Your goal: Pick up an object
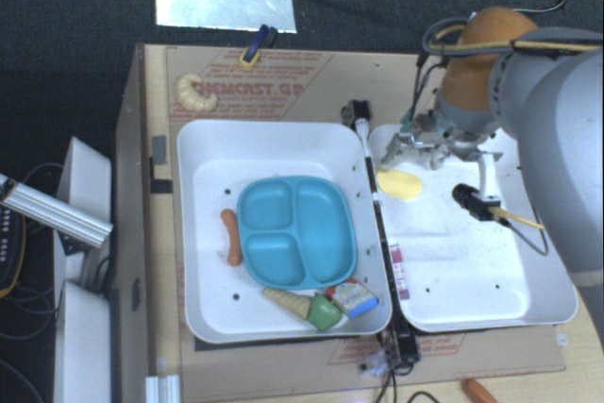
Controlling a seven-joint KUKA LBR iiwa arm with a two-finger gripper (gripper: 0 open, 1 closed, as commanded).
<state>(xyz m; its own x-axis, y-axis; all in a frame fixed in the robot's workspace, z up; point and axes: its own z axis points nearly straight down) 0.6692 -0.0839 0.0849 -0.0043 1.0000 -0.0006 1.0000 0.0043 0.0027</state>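
Observation:
A flat yellow object (401,185) lies in the right bin (472,293), near its far left corner. My gripper (397,158) hangs just above the yellow object's far edge, reaching in from the right under the grey arm. Nothing visibly sits in the gripper. The left bin (274,144) holds a blue divided plate (294,231), with an orange sausage (231,237) to its left. At that bin's front edge lie a tan cone (286,300), a green piece (324,313) and a blue-and-white packet (357,299).
The bins stand on cardboard with a pale curled toy (196,92) and a blue-and-yellow clip (257,44) behind them. The wall between the bins (373,203) runs close to the yellow object's left side. An orange piece (479,389) lies off the bench front.

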